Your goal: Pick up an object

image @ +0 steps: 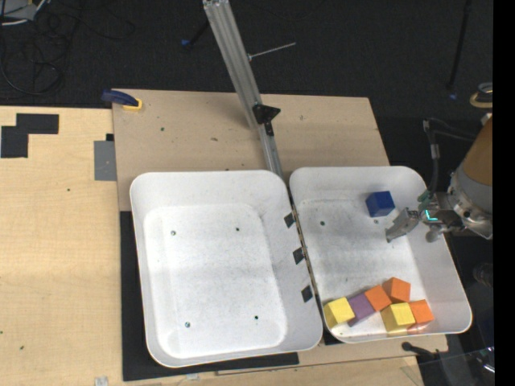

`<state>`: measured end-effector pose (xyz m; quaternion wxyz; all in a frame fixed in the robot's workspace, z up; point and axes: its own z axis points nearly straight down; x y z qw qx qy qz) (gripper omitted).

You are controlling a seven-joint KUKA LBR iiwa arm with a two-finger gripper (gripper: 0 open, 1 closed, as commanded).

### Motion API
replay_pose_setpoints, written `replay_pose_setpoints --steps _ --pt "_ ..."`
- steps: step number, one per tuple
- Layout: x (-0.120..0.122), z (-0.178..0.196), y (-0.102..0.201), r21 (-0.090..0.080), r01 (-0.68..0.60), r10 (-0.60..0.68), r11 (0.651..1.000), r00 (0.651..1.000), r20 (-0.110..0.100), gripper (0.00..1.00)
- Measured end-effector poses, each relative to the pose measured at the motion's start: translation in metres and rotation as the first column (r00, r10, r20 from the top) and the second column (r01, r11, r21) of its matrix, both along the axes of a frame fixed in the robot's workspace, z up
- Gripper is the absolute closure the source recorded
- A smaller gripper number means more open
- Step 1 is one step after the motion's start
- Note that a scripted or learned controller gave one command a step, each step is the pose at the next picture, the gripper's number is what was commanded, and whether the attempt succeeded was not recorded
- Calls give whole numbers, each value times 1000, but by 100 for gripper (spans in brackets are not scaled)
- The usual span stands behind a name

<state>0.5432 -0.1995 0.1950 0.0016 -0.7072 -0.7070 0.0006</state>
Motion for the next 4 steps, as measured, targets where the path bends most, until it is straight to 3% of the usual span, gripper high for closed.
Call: replay_pose_setpoints --steps 1,2,3,4 --pt "-6 -57 -8 1 0 0 1000 1000 -5 0" --pt "-5 -103 -8 0 1 -1 1000 1000 3 0" --pt "-5 -93 -9 1 7 -7 1000 1000 2 100" --pt "-10 -32 -7 -2 0 0 1000 1000 6 100"
